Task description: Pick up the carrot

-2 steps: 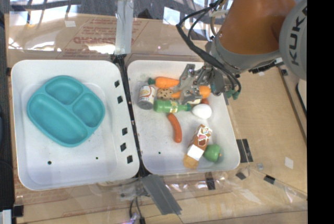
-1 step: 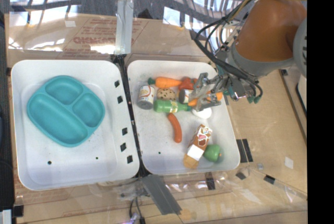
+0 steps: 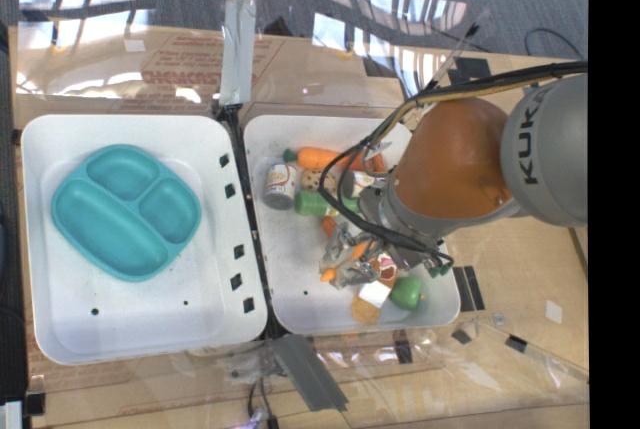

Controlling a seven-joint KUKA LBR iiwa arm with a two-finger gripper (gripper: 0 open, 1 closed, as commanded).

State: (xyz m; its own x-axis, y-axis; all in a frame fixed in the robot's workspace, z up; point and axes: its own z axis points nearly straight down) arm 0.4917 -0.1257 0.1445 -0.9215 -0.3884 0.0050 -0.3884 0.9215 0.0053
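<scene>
The grey arm with its orange band (image 3: 455, 162) reaches into the right white bin (image 3: 290, 302), and its two-finger gripper (image 3: 352, 252) sits low among a clutter of small toys near the bin's middle; whether it grips anything cannot be told. The orange carrot (image 3: 322, 158) lies near the bin's far edge, beside a small tin can (image 3: 281, 185). A green round toy (image 3: 407, 292) rests by the near right corner. The left white bin (image 3: 40, 247) carries a teal divided plastic plate (image 3: 125, 210).
</scene>
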